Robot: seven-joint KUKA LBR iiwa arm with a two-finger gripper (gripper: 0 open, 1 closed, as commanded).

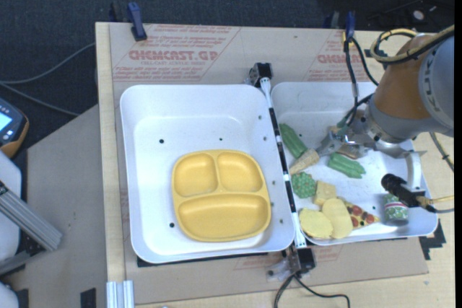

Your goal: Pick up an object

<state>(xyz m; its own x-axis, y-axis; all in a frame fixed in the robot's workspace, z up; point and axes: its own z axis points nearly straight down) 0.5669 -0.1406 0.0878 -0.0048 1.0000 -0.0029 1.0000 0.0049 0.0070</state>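
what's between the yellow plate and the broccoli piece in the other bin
In the camera view, the two bins' touching walls run between the yellow plate and the broccoli piece; otherwise just bare white bin floor.

Left print on the flat brown cardboard sheet (180,54) under the bins: red lettering, reads approximately "CHEMCAST GP"; last characters uncertain.
Line above left print: small red text, not legible.
Line below left print: small red text, not legible.
Right print on the same sheet: red lettering, same style, partly covered by cables; not legible.
Other surfaces: no readable text.
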